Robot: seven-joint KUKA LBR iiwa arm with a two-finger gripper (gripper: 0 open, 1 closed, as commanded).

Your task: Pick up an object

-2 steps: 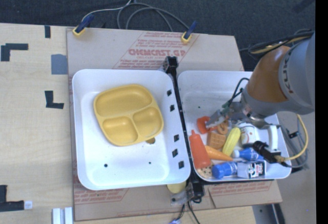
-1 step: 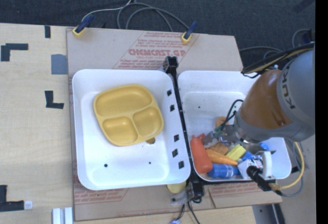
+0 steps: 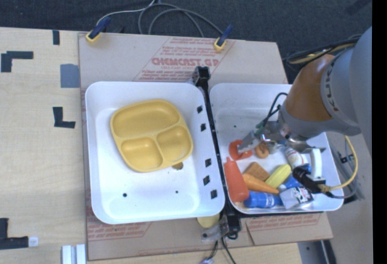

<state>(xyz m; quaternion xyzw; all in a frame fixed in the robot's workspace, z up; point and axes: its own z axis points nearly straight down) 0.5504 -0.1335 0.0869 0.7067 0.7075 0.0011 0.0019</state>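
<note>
Two bins, the arm low over the right one.

The left bin (image 3: pixel 97 136) held a yellow divided plate (image 3: pixel 151 134). The right bin (image 3: pixel 242 96) held a heap of toy food: a red piece (image 3: pixel 236 181), a carrot (image 3: pixel 260 184), corn (image 3: pixel 278 175), a blue item (image 3: pixel 263 200). The gripper (image 3: pixel 254 142) reached down among them; whether its fingers were spread was perhaps impossible to tell.

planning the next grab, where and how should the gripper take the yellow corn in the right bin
Grip the corn across its narrow middle, coming straight down from above. It lies flat and slanted, so turn the fingers crosswise to its long axis. The carrot and blue toy crowd its lower side, while its upper flank looks freer, so a shallow pinch is probably safest.
</note>
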